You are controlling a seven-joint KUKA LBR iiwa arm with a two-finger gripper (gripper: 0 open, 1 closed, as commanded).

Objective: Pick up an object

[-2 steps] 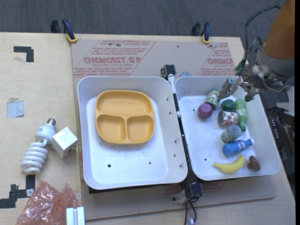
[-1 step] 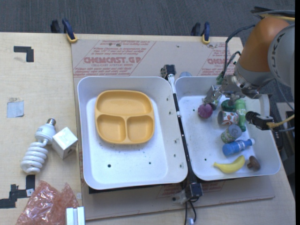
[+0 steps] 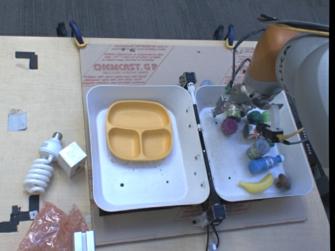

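Care matters, since the jaws, whose state I cannot tell, hang over the right bin (image 3: 220, 156) at its twelve o'clock, just above the purple ball (image 3: 229, 126): descend centred, clear of the green object (image 3: 256, 116).

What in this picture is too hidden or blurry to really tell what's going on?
- Gripper, camera view: the arm's wrist covers its fingers, so open or shut is unclear.
- Green object: partly under the arm; its shape can't be told.
- Small round grey object: too blurred to identify.
- Brown lump by the banana: too small to name.
- Arm: cut off by the right edge.
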